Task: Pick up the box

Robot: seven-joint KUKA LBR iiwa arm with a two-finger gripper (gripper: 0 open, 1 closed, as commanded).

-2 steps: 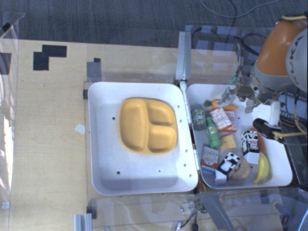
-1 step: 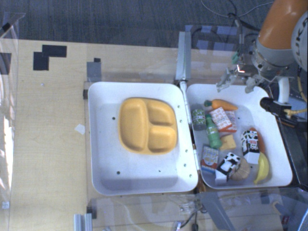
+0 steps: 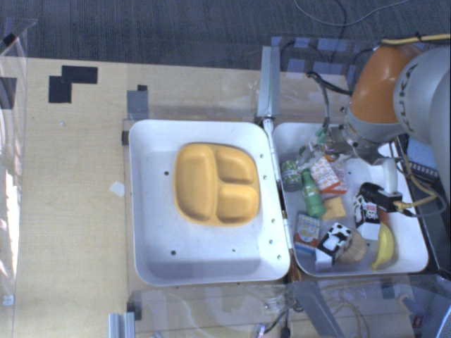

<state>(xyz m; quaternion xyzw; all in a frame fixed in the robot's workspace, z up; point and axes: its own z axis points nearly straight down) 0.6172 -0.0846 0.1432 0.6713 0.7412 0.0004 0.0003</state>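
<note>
Camera view: my gripper (image 3: 337,141) sits low over the back of the right bin (image 3: 416,259), above the clutter; can't tell its state from here. The box (image 3: 328,174), orange-and-white, lies just below it, beside the green bottle (image 3: 312,195). Banana (image 3: 384,246) at the front right. Left bin (image 3: 148,210) holds a yellow divided tray (image 3: 215,183).

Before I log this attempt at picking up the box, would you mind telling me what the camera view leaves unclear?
- Hand: the grey and orange arm covers much of it, so its state is unreadable.
- Box: several small packages crowd the right bin; print is too small to tell which is meant.
- Black-and-white item: overlaps its neighbours, full outline hidden.
- Arm: cut off by the right edge.
</note>
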